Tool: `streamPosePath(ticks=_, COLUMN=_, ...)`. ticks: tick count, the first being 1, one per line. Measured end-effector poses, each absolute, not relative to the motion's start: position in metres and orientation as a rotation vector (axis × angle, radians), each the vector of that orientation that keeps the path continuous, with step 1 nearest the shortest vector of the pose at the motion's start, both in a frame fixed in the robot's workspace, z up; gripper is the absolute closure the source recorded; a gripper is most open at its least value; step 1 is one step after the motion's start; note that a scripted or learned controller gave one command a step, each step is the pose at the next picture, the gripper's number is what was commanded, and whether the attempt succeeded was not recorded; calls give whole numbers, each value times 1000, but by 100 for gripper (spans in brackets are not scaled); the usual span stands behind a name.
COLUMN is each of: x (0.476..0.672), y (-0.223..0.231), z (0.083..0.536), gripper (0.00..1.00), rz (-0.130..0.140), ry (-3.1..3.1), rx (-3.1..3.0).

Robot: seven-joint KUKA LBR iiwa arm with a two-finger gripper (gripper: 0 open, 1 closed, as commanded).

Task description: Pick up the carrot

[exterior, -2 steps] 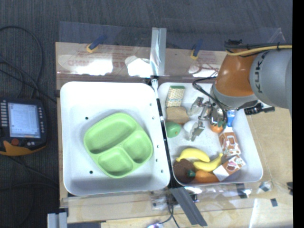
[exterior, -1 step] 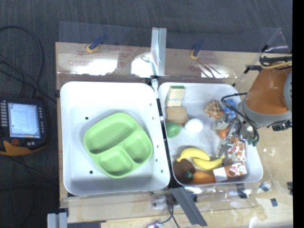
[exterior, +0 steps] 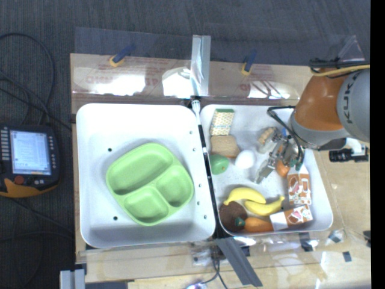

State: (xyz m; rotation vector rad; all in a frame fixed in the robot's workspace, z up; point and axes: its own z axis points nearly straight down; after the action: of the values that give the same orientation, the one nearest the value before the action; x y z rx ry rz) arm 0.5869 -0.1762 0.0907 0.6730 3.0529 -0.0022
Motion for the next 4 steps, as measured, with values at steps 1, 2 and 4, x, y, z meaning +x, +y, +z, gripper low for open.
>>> streamPosePath(ticks=1, x=589, y=-176, z=103, gripper=100, rz=-6, ry=3046, rx=668)
streamPosePath(ticks=2, x=586, y=-138, z=158, gripper=100, rz=1, ry=3061, rx=670)
streamPosePath(ticks=4, x=515, y=-111, z=271, gripper=100, rz=-4, ry=3125, rx=-240)
